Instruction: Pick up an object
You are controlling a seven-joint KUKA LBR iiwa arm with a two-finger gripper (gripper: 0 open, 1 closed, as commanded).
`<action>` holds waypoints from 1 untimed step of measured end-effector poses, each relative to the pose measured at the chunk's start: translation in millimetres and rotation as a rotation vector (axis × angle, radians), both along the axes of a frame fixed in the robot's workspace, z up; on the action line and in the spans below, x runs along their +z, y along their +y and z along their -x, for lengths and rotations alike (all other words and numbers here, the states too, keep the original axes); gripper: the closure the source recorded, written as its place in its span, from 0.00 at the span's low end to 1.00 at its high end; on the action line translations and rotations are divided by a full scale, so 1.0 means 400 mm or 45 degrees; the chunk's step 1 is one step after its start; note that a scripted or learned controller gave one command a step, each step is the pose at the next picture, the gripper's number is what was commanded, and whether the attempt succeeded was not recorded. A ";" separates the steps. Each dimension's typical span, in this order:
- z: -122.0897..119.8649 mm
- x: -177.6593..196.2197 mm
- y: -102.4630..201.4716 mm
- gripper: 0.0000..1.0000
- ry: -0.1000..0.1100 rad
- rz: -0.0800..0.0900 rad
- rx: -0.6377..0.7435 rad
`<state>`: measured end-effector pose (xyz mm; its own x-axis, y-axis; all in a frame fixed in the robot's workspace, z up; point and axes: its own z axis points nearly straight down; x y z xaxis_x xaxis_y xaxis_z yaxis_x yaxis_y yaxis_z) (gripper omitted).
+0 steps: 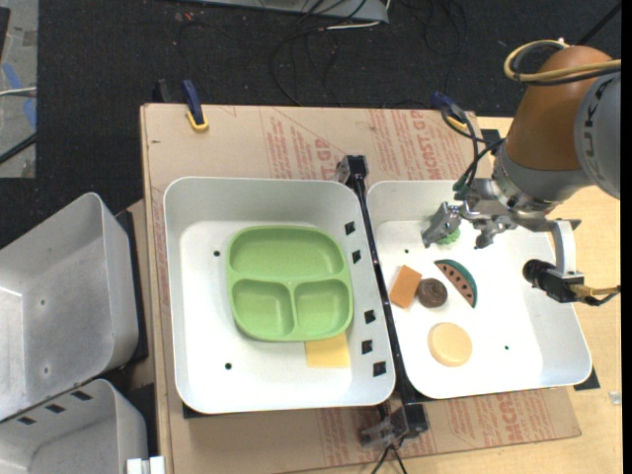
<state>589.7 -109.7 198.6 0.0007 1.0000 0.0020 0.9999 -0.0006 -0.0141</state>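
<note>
Over the right bin (553, 368), near its 11 o'clock corner, I see the gripper (462, 227) hanging from the grey arm (563, 117) with the orange band, which comes in from 2 o'clock. Its two fingers are spread, the left one (437, 227) low toward 8 o'clock and the other at about (487, 233). Against the left finger sits a small green object (450, 231); it touches that finger but I cannot tell whether it lies between both fingers, so I would not call it held, and it is too small for me to read a long axis. Below it, toward 6 o'clock, lies a watermelon slice (459, 280), a curved wedge whose long axis runs from 10 o'clock to 4 o'clock, green rind on the outer side facing 2 o'clock. Just beside it at 8 o'clock is a brown round piece (432, 292), touching an orange block (406, 286) on its 9 o'clock side. Well apart at 6 o'clock rests a pale yellow disc (449, 344). Across the divider, the left bin (197, 363) carries a green divided plate (291, 282), its long axis running roughly 12 to 6 o'clock, with a yellow square slice (327, 353) tucked at its 5 o'clock edge.
</note>
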 end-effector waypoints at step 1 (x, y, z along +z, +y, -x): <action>-0.008 0.019 0.000 0.00 -0.017 0.002 0.003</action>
